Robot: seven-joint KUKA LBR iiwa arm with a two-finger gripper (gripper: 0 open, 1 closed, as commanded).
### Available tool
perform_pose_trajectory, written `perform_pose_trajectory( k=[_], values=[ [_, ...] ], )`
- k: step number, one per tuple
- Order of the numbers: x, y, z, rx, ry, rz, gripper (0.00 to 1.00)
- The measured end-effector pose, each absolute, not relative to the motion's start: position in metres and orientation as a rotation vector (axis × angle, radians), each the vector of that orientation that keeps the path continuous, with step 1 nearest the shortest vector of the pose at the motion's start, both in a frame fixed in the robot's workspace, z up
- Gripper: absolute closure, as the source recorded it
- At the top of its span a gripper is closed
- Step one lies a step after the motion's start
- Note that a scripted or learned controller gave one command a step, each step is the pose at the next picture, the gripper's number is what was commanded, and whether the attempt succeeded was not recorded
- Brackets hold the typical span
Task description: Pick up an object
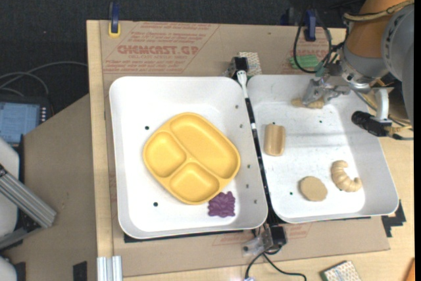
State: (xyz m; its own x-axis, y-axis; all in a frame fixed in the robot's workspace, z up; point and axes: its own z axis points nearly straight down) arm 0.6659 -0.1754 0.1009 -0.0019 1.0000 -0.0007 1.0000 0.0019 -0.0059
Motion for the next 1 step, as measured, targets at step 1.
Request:
perform_pose_trajectory(
  k=[1],
  values=[
    [0.6222,-0.1576,0.2197,-2.227,-2.226,-0.008,1.00]
  ],
)
